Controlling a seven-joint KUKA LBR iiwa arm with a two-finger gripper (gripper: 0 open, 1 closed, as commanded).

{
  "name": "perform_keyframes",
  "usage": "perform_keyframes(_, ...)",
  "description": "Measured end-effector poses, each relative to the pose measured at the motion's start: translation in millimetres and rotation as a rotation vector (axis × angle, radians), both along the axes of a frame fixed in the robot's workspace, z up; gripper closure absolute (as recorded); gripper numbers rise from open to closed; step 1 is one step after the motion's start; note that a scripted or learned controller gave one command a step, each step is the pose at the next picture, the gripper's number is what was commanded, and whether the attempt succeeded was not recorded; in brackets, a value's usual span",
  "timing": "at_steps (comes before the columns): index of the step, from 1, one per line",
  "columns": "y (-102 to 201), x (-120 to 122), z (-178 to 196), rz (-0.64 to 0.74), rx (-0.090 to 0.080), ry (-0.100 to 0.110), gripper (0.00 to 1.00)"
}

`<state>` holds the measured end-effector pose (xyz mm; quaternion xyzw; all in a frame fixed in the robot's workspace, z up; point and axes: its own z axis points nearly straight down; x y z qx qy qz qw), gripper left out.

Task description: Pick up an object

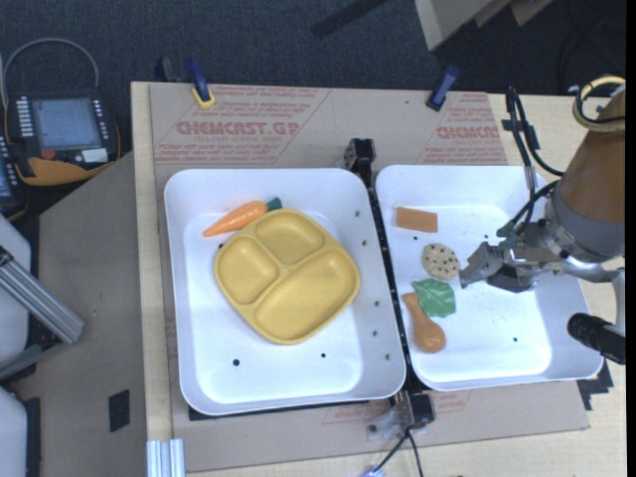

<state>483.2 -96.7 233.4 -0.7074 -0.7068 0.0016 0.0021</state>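
I see the gripper [475, 269] low over the right bin [527, 356], fingers parted and nothing between them, tips just right of the cookie [439, 259]. Green piece [435, 297] just below the cookie, orange slab [416, 220] above it. Left bin [199, 296] carries a yellow divided plate [286, 274] and carrot [235, 218].

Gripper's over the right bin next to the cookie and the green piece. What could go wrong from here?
1. The cookie, green piece and orange drumstick-shaped piece sit crowded together left of the gripper; closing on one may nudge or catch a neighbour.
2. The green piece overlaps the orange piece, so lifting either could drag the other.
3. The cookie looks flat, so the grasp may slip off.
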Motion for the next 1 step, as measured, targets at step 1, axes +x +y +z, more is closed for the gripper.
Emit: perform_keyframes(1,-0.1,1.4,2.2,0.001,-0.001,-0.006,0.0)
